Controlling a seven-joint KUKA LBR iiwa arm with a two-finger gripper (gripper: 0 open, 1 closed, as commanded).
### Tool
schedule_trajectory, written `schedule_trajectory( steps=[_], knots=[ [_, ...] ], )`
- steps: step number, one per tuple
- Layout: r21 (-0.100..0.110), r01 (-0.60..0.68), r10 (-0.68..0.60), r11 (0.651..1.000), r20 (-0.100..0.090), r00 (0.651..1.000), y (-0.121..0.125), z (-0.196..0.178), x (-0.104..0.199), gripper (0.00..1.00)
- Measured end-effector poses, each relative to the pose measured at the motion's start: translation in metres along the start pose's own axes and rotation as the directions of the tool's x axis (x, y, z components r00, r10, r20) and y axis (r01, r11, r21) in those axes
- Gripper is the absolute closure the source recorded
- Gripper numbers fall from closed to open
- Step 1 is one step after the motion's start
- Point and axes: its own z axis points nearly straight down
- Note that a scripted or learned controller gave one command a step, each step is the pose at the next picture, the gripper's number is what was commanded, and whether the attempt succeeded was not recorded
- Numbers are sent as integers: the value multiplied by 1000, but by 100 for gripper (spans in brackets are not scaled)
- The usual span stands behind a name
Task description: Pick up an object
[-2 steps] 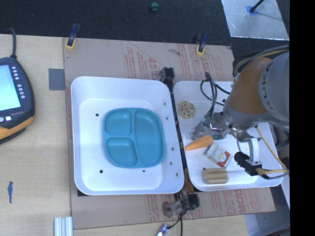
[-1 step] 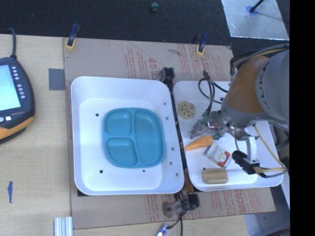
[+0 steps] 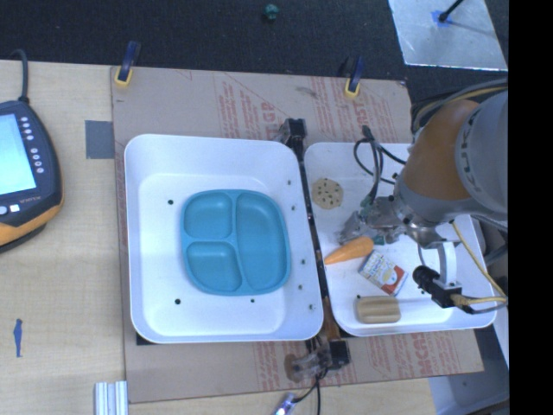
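In the right bin, my gripper hangs low near the left side, under the grey and orange arm. It is just above the thick end of an orange carrot. A round speckled cookie lies a little behind it. In front lie a small red and white packet and a tan wooden block. No object is visibly held.
The left bin holds a blue divided plate. A teach pendant rests at the bench's left edge. Clamps pin the cardboard sheet at the back. A black cable fitting hangs over the right bin's front right.
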Motion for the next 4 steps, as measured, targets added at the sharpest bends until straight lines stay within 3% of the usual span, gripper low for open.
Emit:
schedule_trajectory(
  steps=[1, 2, 3, 4],
  knots=[
    [0, 1, -1, 1000, 1, 1000, 0, -10, -1, 100],
    [1, 2, -2, 1000, 1, 1000, 0, -10, -1, 0],
    [0, 2, -2, 1000, 1, 1000, 1, -20, -2, 100],
    [0, 2, -2, 1000, 1, 1000, 1, -20, -1, 0]
  ],
)
